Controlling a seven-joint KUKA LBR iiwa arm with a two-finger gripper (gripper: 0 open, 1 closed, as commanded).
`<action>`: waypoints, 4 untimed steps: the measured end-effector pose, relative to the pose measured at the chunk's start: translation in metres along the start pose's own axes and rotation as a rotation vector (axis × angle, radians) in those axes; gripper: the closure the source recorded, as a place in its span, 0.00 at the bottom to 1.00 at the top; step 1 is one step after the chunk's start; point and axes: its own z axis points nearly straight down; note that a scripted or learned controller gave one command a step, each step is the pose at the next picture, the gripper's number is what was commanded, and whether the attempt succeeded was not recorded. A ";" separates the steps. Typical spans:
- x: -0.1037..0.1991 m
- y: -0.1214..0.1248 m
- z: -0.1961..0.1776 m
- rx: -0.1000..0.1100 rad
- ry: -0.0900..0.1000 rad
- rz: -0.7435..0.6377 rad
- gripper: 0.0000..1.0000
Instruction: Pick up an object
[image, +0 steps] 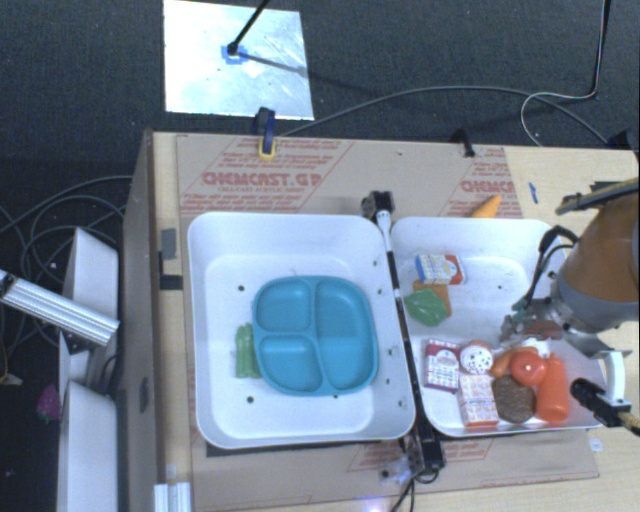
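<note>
Because the toys (505, 380) sit packed against each other in the right bin's (470, 255) near corner, a descent by the gripper (527, 327) above them risks jamming between pieces or nudging them aside; whether it grips anything, I cannot tell.

Two white bins (215, 250) are seen, the left one occupied by a light blue plate (315, 335) and a green piece (245, 352). In the right bin (500, 260), a green item (428, 306), a red ball (528, 366), a brown disc (514, 400) and red-and-white printed packets (441, 364) are shown. An orange band is borne by the grey arm (610, 270).
</note>
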 end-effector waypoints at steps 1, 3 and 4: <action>-0.009 -0.001 -0.067 0.001 0.000 0.001 1.00; 0.038 0.096 0.010 -0.001 0.001 -0.002 0.00; 0.003 0.151 -0.081 0.000 -0.001 -0.003 0.00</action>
